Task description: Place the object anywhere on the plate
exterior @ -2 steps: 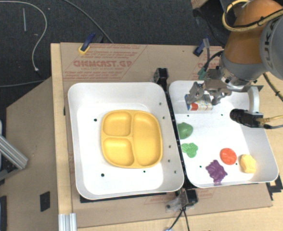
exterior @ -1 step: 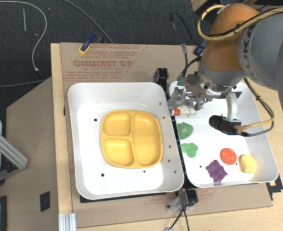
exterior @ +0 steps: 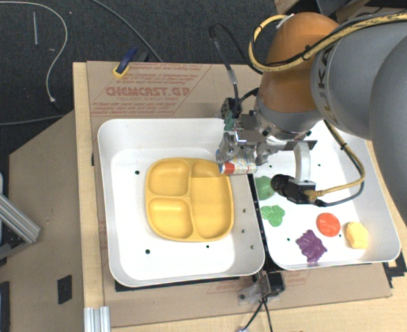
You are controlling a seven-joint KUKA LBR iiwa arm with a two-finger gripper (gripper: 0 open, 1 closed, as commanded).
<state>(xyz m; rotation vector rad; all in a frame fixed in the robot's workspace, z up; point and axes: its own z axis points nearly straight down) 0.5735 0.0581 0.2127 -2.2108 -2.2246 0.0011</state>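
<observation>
The arm (exterior: 369,68) runs off the frame at three o'clock. Its wrist hides the right bin's (exterior: 376,247) twelve o'clock rim. The gripper's (exterior: 237,159) finger gap is too small to read. A green piece (exterior: 263,185) is half covered.

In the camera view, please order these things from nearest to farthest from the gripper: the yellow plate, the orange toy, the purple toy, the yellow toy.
From the gripper:
1. Yellow plate, in the left bin, its upper right corner just below the gripper.
2. Orange toy, in the right bin, lower right.
3. Purple toy, near the right bin's front edge.
4. Yellow toy, far right.
The orange and purple toys are close to call.
</observation>
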